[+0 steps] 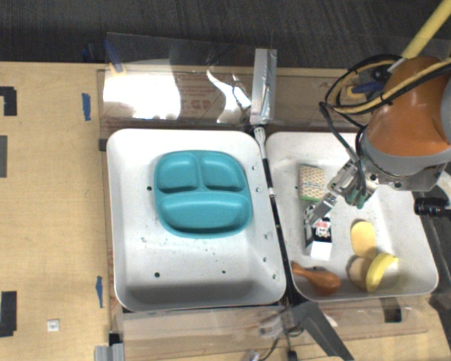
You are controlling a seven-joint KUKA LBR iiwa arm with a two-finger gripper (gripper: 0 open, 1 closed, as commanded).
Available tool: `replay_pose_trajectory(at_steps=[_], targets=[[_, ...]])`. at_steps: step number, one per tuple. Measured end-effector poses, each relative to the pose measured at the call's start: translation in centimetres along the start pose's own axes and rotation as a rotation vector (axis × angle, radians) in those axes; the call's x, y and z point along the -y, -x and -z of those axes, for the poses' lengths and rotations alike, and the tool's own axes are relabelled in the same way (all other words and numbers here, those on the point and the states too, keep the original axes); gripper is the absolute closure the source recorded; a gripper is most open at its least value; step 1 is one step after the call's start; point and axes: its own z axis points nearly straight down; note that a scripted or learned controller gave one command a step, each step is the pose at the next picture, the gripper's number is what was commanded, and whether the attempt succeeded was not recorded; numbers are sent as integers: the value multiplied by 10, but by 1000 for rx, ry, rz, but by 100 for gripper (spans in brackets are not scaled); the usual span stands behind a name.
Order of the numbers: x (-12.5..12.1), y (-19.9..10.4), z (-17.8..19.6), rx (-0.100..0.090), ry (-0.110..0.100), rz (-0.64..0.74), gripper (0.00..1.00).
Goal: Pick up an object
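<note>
Camera view: teal three-compartment plastic tray (pixel 203 192) in left white bin (pixel 128 277). Right white bin (pixel 421 277) holds patterned card (pixel 311 182), black-and-white packet (pixel 319 235), brown drumstick-shaped toy (pixel 317 277), yellow lumps (pixel 368 254). Gripper (pixel 318 211) over packet; fingers' spread unclear, cannot tell.

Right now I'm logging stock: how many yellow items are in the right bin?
2: a lemon mid-bin, and a banana just below it near the front edge. The arm could hide more behind it.
</note>
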Motion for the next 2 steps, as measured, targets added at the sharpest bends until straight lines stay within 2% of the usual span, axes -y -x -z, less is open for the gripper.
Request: replay_pose_trajectory(at_steps=[1, 2], targets=[[19, 5, -85, 8, 4, 362, 0], [24, -27, 4, 9, 5, 311, 0]])
